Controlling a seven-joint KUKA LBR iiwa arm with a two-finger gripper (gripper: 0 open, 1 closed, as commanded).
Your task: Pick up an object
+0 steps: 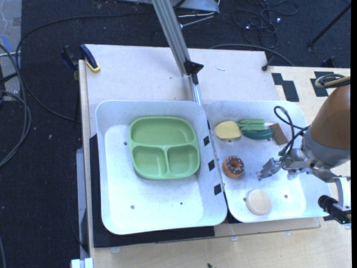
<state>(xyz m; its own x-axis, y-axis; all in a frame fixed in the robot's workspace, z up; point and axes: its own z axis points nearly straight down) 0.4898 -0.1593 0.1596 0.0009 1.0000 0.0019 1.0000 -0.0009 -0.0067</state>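
Spanning the middle of the view, the pale surface (139, 71) bears two shallow white bins side by side. The left bin (117, 205) holds a green divided tray (165, 148), lying flat near its far half. The right bin (290, 202) holds the smaller things: a yellow rounded piece (227, 130) touching a green leafy toy (255, 128) near the far wall, a brown ringed doughnut (233, 166) nearer the left wall, and a cream disc (259, 202) close to the near edge. The grey arm (329, 144) reaches in from the right, its pincer (269, 171) low over the bin floor between doughnut and disc, apart from both. Whether the pincer is open or closed cannot be told.
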